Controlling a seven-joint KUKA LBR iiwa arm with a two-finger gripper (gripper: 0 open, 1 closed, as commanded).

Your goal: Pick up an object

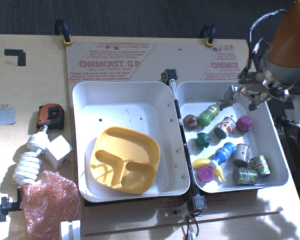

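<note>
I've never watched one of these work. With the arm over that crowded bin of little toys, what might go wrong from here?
Two risks, as I judge it. The right bin is crowded: the green bottle lies close to the small can and the brown ball, so the gripper could nudge neighbours or catch two things. It also hangs near the bin's far wall, so a descent there might clip the rim.
</note>
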